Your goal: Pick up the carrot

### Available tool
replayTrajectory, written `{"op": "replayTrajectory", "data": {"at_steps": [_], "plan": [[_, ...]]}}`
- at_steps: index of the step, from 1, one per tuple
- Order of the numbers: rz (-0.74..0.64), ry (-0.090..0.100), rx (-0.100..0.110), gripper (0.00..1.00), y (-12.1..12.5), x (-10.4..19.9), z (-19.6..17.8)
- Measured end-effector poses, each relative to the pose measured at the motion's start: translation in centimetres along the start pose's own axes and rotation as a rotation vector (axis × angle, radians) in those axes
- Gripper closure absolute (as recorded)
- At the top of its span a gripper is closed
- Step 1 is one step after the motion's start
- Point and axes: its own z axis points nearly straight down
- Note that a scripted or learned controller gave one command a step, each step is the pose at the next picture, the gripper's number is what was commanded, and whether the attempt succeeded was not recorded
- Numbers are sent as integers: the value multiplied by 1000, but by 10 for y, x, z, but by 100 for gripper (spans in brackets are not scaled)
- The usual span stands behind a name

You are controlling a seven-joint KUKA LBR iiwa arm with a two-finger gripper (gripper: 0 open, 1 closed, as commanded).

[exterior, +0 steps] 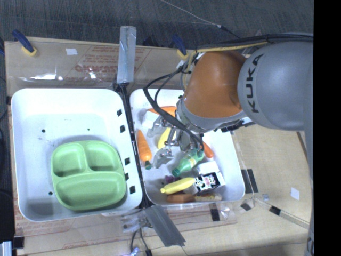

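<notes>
The arm (250,84) is deep over the right bin (234,159) now, gripper (169,143) hanging down among the clutter. Whether it is released or clenched, I cannot tell from this angle; nothing is visibly caught in it.

The carrot (143,145) lies along the bin's left wall, lengthwise, just left of the gripper and apart from it. A second orange piece (166,111) peeks out at the far side under the wrist, so there's a risk of going for the wrong orange thing.

Trouble spots, as I judge them: the carrot hugs the wall, so a descent could jam against the rim or pinch only its edge and let it roll. The green toy (186,164) and banana (179,184) sit close on the near side and could be nudged or grabbed instead.
</notes>
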Motion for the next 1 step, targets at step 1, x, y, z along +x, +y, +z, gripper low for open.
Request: {"op": "replayTrajectory", "data": {"at_steps": [1], "plan": [[-2, -4, 0, 0, -1, -11, -1]]}}
